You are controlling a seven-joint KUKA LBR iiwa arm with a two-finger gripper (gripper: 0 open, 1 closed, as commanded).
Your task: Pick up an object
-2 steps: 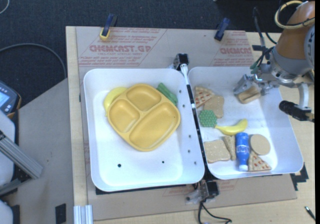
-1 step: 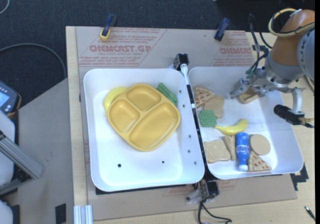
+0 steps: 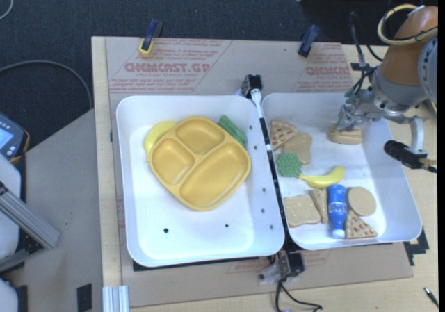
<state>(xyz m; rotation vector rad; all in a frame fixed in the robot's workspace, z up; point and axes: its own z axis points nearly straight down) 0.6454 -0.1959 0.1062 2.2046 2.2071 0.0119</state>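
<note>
I see the gripper (image 3: 347, 121) down in the far right corner of the right bin (image 3: 389, 231), directly over a small tan, bun-like piece (image 3: 345, 137) that sits on the bin floor. The metal tips come right down to the top of that piece, but from this slanted view I cannot tell how the hand is set, nor whether it has any hold on the piece. The grey arm with its orange band (image 3: 410, 43) comes in from the right edge, and a black cable part sticks out just right of the bin's wall.

The rest of the right bin holds toy food. A waffle-patterned wedge (image 3: 279, 133) lies far left against the dividing wall, with a tan bread-like piece (image 3: 299, 145) touching it on the near side. A green broccoli-like piece (image 3: 288, 164) sits just nearer. A yellow banana (image 3: 323, 178) lies in the middle of the bin. Nearer still, a slice of bread (image 3: 301, 210) sits at the left, a blue bottle (image 3: 336, 209) lies beside it pointing near to far, a round tan cookie (image 3: 361, 201) is at its right, and a second waffle-patterned wedge (image 3: 361, 227) lies at the near edge.

In the left bin (image 3: 191, 237) I see a yellow divided tray (image 3: 199, 162), tilted on top of other things: a yellow piece (image 3: 154, 135) peeks out at its far left and a green piece (image 3: 233, 129) at its far right.
</note>
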